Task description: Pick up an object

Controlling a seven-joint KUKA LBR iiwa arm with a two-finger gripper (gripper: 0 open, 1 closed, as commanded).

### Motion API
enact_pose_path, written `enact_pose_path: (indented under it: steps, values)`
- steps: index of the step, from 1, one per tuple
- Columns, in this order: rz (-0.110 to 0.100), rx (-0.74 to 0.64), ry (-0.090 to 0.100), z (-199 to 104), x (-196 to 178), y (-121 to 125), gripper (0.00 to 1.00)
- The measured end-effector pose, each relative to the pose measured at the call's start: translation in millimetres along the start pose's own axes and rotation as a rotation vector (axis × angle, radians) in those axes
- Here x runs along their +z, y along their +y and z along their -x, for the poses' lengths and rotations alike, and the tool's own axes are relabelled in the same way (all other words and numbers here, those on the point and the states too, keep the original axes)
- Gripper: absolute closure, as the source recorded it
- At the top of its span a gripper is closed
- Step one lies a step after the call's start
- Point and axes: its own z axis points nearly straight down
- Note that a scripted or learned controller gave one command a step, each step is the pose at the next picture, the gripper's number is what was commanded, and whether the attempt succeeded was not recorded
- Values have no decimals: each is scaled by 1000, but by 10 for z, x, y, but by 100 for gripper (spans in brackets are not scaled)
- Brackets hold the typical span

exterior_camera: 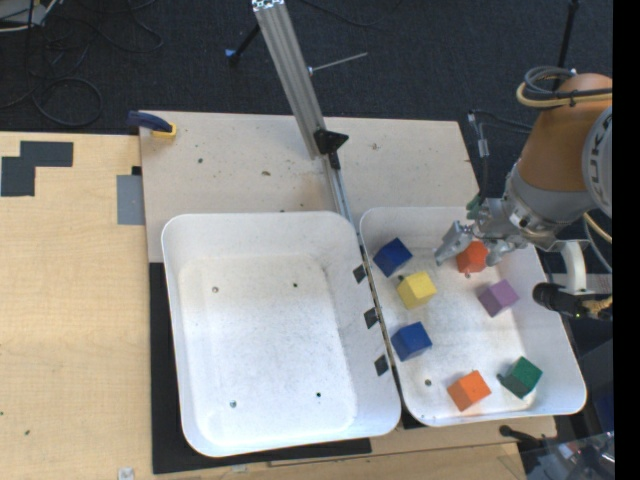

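1. Tool (468, 240): you see it low in the right bin (560, 393), its jaws apart, astride the red block (471, 258).
2. Red block: directly beneath the tool, by the bin's far side.
3. Right bin also holds purple block (497, 296), yellow block (417, 289), two blue, orange, green.
4. Left bin (190, 268).

2 white bins (200, 238). Blocks: 2 blue (392, 256), 1 yellow (417, 289), 1 purple (497, 296), 1 orange (468, 389), 1 green (521, 377), 1 red-orange (471, 258).

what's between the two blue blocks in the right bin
In the camera view, the yellow block lies between the upper blue block and the lower blue block, slightly right of their line.
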Motion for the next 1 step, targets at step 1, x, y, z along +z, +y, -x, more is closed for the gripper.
enact_pose_path:
  steps: [1]
  values:
    - [1, 0, 1, -5, 459, -70, 0]
